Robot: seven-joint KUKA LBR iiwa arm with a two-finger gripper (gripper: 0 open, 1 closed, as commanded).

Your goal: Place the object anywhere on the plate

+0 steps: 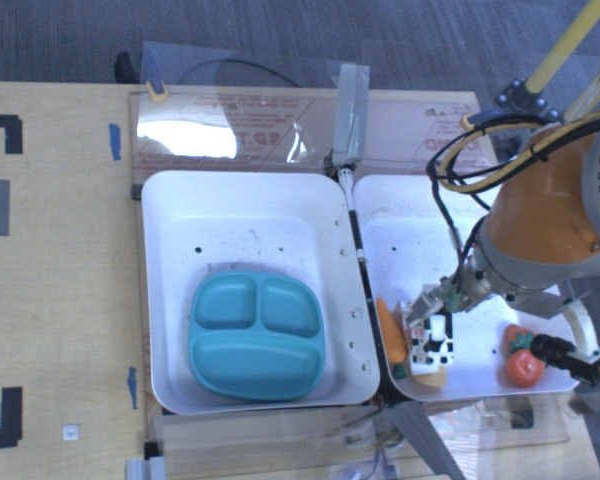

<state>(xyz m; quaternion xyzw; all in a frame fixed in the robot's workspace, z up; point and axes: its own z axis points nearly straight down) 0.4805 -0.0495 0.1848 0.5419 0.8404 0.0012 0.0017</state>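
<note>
Tan piece (430,376) sits at the front edge of the right bin (405,223), toward its front-left corner, directly below the gripper (436,346). The gripper is low over it and looks to be touching or just above its top; contact not resolvable. Grip state: cannot tell whether it is clenched or released, since the black-and-white tip hides the detail. Nothing can be confirmed as grasped.

Just left of the gripper, a carrot (389,332) lies along the right bin's left wall, long axis running front to back. A small green bit (400,371) sits at the carrot's front end, beside the tan piece.

To the right, well apart from the gripper, a tomato (523,367) with a green top rests near the bin's front edge.

The arm (545,208), with its orange band and looping black cables (450,183), covers the right bin's right side.

Left bin (240,186): the plate (255,366), teal, with three compartments, lies in the front half, roughly centred between the left and right walls. Its compartments show bare teal surface.

A clear plastic sheet (230,118) lies on the bench (60,268) behind both bins. Blue tape marks (114,140) sit left of the left bin.
</note>
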